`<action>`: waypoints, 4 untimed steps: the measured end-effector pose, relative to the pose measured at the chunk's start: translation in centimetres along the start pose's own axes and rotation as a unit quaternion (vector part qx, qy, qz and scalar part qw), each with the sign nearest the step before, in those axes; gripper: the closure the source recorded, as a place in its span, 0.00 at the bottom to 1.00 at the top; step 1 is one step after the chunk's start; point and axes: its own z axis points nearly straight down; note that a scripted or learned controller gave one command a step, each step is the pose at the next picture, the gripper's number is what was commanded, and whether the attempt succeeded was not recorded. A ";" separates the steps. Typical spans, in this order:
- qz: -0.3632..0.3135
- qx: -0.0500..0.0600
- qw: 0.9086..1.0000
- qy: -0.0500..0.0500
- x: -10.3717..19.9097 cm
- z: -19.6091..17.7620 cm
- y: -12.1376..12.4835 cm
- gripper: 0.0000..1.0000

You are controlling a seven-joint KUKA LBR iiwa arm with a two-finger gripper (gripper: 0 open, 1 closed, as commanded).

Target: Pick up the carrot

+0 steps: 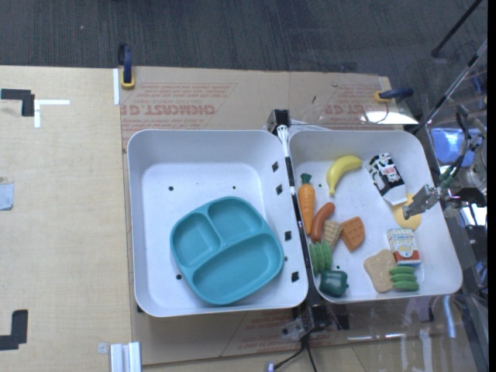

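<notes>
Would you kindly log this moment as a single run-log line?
task: pick up carrot | carrot: right bin, against left wall, beside hot dog | hand: over bin's right side, away from carrot | status: not grasped

You've got two white bins (139,208), one teal divided plate (226,249), one carrot (307,200), one banana (342,170), one sausage (322,217), one milk carton (385,174), one juice box (404,248), one bread slice (378,270), one green pepper (334,284)

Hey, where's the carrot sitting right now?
The carrot lies in the right bin, against that bin's left wall, pointing top to bottom with its green top uppermost. The sausage is beside it, and the banana lies up to its right.
</notes>
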 end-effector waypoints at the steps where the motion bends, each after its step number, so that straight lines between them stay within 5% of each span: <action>1: -0.057 -0.003 0.998 0.000 5.2 12.5 -2.0 0.00; 2: -0.089 0.000 0.996 0.000 10.1 12.6 4.1 0.00; 3: -0.087 0.000 0.996 -0.001 10.0 11.7 4.1 1.00; 4: 0.003 0.000 1.000 0.000 17.7 2.6 3.3 1.00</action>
